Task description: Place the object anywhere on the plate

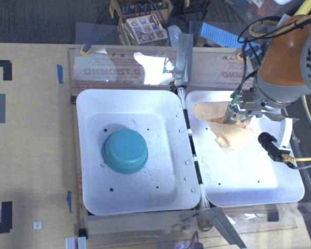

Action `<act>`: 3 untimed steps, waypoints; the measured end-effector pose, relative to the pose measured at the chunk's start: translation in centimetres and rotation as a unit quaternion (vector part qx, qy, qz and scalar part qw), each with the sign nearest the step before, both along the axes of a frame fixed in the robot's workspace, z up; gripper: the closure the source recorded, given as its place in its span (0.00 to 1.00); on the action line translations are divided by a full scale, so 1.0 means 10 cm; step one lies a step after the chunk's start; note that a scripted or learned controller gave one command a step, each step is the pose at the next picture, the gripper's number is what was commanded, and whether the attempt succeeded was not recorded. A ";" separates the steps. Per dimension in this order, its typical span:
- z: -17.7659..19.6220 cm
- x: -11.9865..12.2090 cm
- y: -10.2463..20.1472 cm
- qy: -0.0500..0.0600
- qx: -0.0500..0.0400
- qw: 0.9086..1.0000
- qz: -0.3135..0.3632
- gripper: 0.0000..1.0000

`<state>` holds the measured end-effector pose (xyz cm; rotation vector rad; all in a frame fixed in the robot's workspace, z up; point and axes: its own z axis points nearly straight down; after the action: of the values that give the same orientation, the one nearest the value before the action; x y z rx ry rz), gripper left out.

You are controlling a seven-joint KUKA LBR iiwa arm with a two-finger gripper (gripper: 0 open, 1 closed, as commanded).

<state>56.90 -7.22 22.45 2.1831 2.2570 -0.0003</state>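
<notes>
Arm (287, 56) comes in from the right, cut off by the frame's top-right corner. Tool (233, 116) is down in the right bin (259, 191), at its upper-left part, right on top of the tan object (229, 134). Can't tell how far the tool is open or whether it has hold of anything; the wrist body hides it.

Object is pale tan, soft-looking and lumpy, lying in the right bin's upper-left area. One lobe stretches left toward the bin wall, another hangs lower right. Its middle is covered by the tool, so the full shape is unclear. An orange patch shows near the tool; hard to say what it is.

Plate (125, 150) is teal, round, in the left bin (93, 108), well apart from the object. It looks dome-like, maybe upside down; can't confirm.

Worktop (26, 139) is pale wood.
</notes>
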 end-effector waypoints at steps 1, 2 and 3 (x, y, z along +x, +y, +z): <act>-0.05 0.06 0.41 0.001 0.001 0.980 0.199 1.00; -0.10 0.23 0.88 -0.002 -0.001 0.921 0.389 1.00; -0.13 0.25 1.39 -0.002 -0.001 0.826 0.563 1.00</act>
<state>59.43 6.71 21.16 0.5322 3.0900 0.0043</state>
